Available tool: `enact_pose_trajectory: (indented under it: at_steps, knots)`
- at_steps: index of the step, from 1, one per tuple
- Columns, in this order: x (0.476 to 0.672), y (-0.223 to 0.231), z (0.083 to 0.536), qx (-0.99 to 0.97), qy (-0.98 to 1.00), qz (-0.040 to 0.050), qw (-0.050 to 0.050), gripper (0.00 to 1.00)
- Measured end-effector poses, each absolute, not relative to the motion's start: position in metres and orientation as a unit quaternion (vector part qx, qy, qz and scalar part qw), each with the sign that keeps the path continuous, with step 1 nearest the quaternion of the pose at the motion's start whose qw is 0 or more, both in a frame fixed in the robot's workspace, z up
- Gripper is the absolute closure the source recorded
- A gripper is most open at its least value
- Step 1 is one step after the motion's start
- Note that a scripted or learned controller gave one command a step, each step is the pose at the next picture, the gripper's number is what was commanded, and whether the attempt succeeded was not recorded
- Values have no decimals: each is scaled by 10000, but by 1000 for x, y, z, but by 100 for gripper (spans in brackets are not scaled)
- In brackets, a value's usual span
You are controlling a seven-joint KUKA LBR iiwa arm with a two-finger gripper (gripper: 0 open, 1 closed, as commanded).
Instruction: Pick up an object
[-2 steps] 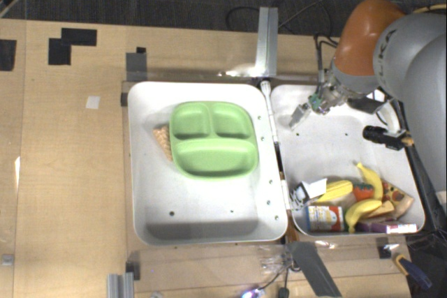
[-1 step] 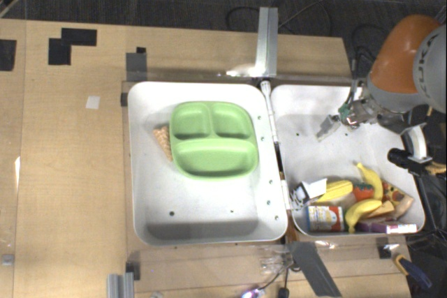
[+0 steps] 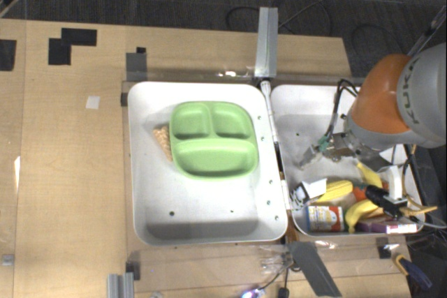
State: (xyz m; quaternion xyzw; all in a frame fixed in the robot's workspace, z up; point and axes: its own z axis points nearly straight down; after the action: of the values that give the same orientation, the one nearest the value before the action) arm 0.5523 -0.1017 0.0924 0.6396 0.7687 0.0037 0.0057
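The arm (image 3: 401, 98) carries a few dark letters on its grey shell near the right edge, but they are cut off and I cannot read them as a word. The tool (image 3: 328, 146) hangs inside the right bin (image 3: 293, 105), over its bare middle part; it is small and partly covered by the orange band, so I cannot tell its state.

The objects to pick up lie in a heap along the near edge of the right bin. There is a small jar (image 3: 324, 217) with a blue and white label whose writing is too small to read, two yellow bananas (image 3: 334, 190), and a white card (image 3: 314, 188). The other pieces in the heap overlap and are hard to make out.

In the left bin (image 3: 147, 171) a green divided plate (image 3: 211, 139) lies near the far edge, with a tan waffle-like piece (image 3: 163, 141) half hidden under its left side.
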Motion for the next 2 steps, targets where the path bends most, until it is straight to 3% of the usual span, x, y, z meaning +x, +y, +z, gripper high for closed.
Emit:
enact_pose_trajectory:
  at_steps: [1,2]
  knots:
    - [615,-100,91,6163,7874,47,70,0]
    - [646,-92,90,6128,7902,38,57,0]
